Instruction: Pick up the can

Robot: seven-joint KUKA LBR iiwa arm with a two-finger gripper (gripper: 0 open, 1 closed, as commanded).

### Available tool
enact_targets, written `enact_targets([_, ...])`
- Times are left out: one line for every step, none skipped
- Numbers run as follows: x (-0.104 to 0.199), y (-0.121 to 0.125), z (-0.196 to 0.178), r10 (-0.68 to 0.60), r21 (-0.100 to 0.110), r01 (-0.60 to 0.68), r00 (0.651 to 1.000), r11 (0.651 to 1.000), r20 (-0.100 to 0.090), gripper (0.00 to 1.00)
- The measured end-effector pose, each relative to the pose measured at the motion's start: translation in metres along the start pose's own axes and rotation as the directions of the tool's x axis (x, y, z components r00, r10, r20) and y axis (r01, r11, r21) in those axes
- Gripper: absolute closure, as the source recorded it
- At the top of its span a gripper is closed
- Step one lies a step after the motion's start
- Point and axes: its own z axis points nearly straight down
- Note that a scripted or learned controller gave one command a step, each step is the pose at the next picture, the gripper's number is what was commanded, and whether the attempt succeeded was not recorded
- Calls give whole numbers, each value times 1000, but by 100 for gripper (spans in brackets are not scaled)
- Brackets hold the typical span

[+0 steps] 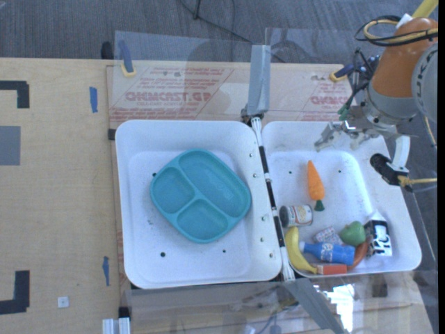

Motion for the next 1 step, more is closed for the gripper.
enact_targets([60,3,24,9,1,-9,1000,1000,-1,0])
